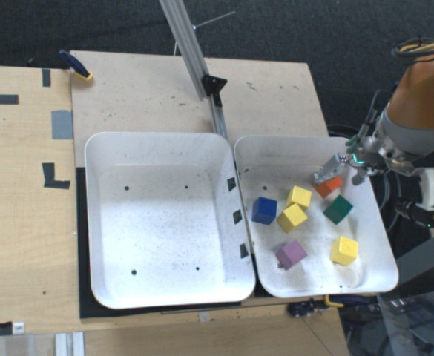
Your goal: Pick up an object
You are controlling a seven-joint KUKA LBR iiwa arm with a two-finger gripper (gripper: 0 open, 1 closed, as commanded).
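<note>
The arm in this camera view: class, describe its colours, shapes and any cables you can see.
The arm is rounded, with an orange band above a grey wrist section. The gripper is small, metallic grey, with a greenish spot near its base. Dark cables hang beside the wrist, and a yellowish loop sits at the arm's top.

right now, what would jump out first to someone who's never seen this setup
The cluster of coloured cubes in the right bin draws the eye: a blue cube, two yellow cubes close together, a green cube, a purple cube and another yellow cube nearer the front. The gripper hangs right over an orange cube at the back of that bin, the grey and orange arm reaching in from the right.
</note>
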